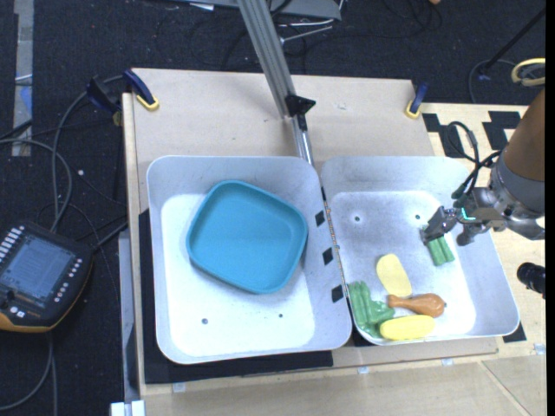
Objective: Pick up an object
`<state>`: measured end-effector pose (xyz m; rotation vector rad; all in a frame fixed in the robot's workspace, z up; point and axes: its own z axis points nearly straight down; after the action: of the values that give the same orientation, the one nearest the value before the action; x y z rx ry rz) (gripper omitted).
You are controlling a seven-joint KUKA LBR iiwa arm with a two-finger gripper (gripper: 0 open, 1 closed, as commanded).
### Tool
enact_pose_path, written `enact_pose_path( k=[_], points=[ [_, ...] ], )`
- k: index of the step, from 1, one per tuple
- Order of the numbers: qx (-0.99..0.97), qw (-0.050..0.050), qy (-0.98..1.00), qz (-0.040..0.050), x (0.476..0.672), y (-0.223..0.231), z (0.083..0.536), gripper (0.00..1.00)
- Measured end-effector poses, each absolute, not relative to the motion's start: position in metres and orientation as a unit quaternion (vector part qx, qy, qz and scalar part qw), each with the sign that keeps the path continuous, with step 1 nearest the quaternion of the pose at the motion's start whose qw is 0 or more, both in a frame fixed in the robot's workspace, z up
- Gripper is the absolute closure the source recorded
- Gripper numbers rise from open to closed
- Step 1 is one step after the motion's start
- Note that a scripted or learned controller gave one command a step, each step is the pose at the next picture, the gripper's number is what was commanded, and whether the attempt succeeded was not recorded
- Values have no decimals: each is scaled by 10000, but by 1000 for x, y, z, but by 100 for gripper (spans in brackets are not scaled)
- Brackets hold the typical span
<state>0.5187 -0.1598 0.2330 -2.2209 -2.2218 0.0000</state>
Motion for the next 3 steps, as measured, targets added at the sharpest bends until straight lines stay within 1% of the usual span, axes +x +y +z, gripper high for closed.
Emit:
enact_pose_path(
  k=[1,2,3],
  points=[
    [-7070,1,-7073,0,519,-160,233,0],
    [-7071,15,-7071,10,517,-159,191,0],
    [-7071,24,-7071,16,521,-161,130,0]
  ],
)
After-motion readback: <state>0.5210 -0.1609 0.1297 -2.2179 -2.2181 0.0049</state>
